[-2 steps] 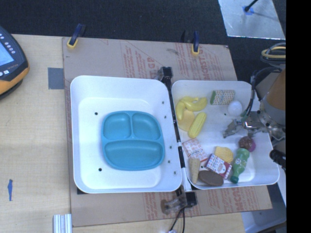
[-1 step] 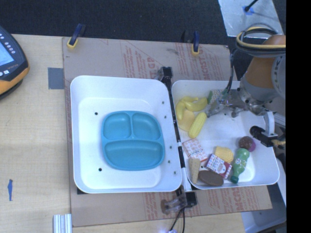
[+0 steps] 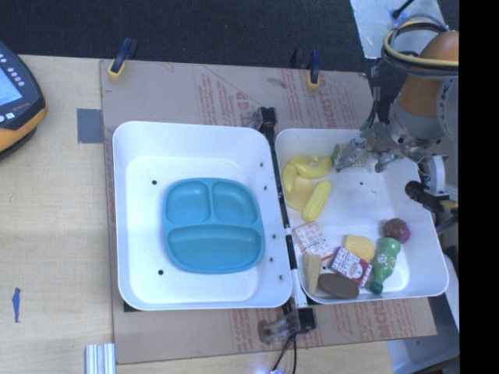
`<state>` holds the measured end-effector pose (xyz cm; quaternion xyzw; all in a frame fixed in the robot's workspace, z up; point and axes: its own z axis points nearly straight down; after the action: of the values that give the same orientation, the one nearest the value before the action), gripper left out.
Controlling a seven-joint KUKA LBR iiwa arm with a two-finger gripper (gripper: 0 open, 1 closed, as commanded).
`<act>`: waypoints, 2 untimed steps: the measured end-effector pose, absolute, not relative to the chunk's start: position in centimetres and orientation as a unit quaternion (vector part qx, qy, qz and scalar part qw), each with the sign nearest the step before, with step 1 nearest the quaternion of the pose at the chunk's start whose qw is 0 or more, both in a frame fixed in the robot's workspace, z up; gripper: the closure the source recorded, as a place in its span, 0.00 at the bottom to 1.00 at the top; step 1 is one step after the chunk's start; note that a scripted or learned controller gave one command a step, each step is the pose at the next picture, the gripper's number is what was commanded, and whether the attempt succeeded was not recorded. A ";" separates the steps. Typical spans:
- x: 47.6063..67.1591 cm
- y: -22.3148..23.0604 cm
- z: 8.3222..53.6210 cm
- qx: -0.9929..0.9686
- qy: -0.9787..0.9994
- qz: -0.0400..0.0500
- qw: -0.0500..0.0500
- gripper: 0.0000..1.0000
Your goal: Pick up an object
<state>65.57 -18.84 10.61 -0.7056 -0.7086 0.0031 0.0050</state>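
My gripper (image 3: 363, 160) hangs over the back of the right bin (image 3: 425, 287), its two fingers spread apart with nothing between them. Just left of it lie a yellow banana-like toy (image 3: 299, 171) and a corn cob (image 3: 316, 199). Toward the front of that bin sit a pink-and-white packet (image 3: 310, 238), a yellow block (image 3: 359, 246), a red box (image 3: 348, 265), a brown piece (image 3: 337, 287), a green bottle (image 3: 383, 262) and a dark red ball (image 3: 396, 229).
The left bin (image 3: 132, 209) holds a blue divided plate (image 3: 212, 225). A handheld controller (image 3: 15, 96) lies at the bench's far left. Clamps (image 3: 118, 59) pin the cardboard at the back. The arm's orange band (image 3: 438, 49) rises at the right.
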 end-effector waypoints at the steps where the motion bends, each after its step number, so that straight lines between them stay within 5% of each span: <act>1: 65.6 -12.9 9.1 -0.704 -0.711 0.002 0.003 0.00; 2: 61.0 -10.1 9.2 -0.706 -0.709 0.003 0.003 0.00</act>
<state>61.00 -10.05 9.15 -0.7056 -0.7085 0.0027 0.0031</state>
